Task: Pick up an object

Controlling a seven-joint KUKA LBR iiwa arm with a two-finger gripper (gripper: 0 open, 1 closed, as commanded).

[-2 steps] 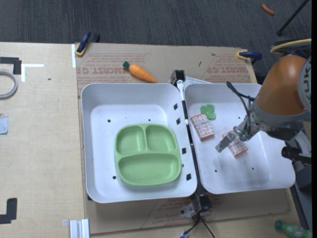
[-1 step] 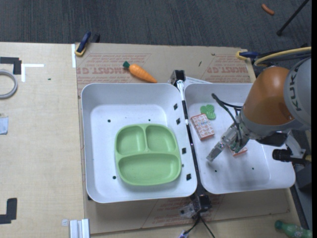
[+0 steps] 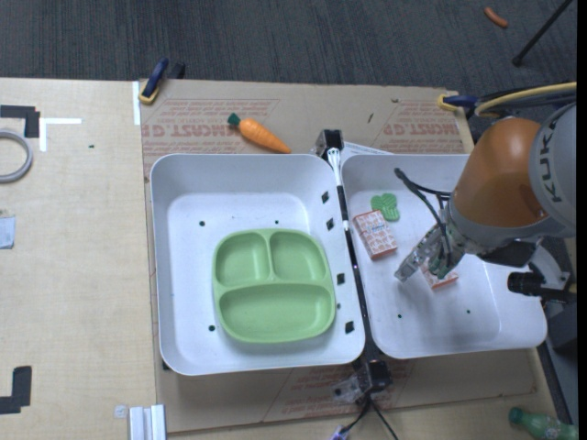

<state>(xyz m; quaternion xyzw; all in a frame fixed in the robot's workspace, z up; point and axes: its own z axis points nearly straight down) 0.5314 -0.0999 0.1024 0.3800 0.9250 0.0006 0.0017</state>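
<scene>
A small reddish block (image 3: 444,280) lies in the right bin (image 3: 477,328), right at the gripper (image 3: 431,264) — its grip I cannot tell. Beside it: a patterned box (image 3: 375,234), a green toy (image 3: 386,207); the left bin (image 3: 183,246) holds a green divided plate (image 3: 273,285).

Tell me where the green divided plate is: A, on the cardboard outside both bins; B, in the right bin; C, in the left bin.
C: the green divided plate lies flat in the left bin, while the right bin holds the small items under the gripper.
</scene>
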